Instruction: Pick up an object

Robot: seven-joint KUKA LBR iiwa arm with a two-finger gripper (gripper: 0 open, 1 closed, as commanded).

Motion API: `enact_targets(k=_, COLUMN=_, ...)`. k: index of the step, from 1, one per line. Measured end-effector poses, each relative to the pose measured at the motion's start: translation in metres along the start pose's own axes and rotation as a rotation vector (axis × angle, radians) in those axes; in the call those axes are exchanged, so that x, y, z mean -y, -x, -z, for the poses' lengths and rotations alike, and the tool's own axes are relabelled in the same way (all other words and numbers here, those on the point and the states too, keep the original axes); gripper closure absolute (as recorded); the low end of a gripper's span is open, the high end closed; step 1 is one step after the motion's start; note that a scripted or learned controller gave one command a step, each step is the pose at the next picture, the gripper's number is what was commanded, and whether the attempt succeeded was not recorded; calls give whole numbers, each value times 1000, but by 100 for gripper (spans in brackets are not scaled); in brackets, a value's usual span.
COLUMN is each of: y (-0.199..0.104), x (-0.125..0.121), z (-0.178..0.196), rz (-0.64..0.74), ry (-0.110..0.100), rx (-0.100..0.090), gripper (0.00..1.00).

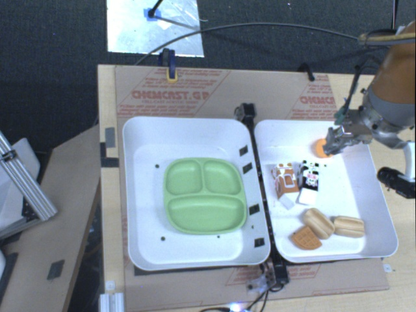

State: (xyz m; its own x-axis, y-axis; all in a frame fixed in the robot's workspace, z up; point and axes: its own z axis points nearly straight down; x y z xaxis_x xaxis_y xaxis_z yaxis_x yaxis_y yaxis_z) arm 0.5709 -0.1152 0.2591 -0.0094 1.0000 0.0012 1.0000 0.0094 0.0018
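You have the bench (130,174) carrying two shallow white bins side by side. The left bin (143,148) holds a green divided plate (205,195), lying flat near the bin's middle with its three compartments facing up. The right bin (377,207) holds the small things.

Your arm (396,86) comes in from the right, its orange band above the wrist, and the gripper (338,140) hangs over the far part of the right bin. Just beside its tip, on the side toward the bin's centre divider, lies a small orange object (321,149); it touches or nearly touches the fingers, but you can't make out that it sits between them. From this angle you can't tell whether they stand apart or together.

Nearer the camera in the same bin, well apart from the gripper, you see a brown-and-white toy (285,179) just beside a black-and-white block (309,181). Below those lie two tan bread rolls (333,224) close together, and a waffle-like orange piece (305,239) touching the nearer roll's lower edge.
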Motion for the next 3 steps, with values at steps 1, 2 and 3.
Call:
enact_targets(k=1, y=-53, x=-8, z=-15, rz=1, ry=0, rx=0, gripper=100)
enact_targets(k=2, y=-104, x=-12, z=-9, rz=0, ry=0, rx=0, gripper=100)
enact_targets(k=3, y=-160, x=-11, z=-6, rz=1, ry=0, rx=0, gripper=100)
